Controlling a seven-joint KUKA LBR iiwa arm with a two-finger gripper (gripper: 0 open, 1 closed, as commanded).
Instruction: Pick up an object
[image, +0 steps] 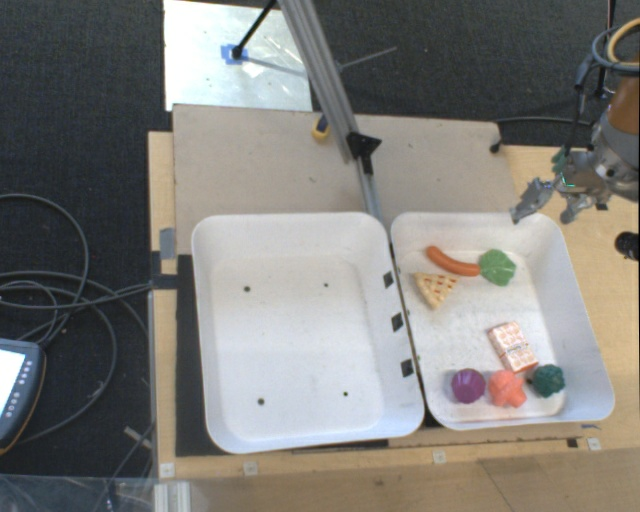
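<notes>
Camera view looks down on two shallow white bins, and the right bin (574, 290) holds all the small toys. An orange carrot (452, 262) lies slanted near its far edge, smooth and tapered, its tip touching a leafy green piece (497, 266) with a crinkled surface. Just below the carrot sits a tan wedge (436, 289), triangular and pitted like a cracker or a pizza slice. Nearer the front, a pinkish-orange block (512, 346) with pale markings lies at a slant. Along the front wall stand a glossy purple ball (467, 385), a knobbly orange lump (507, 389) and a dark green lump (547, 379), set close together. The gripper (552, 200) hangs above the right bin's far right corner, its two grey fingers spread apart with nothing between them. The left bin (215, 240) shows matte plastic with small dark holes.
</notes>
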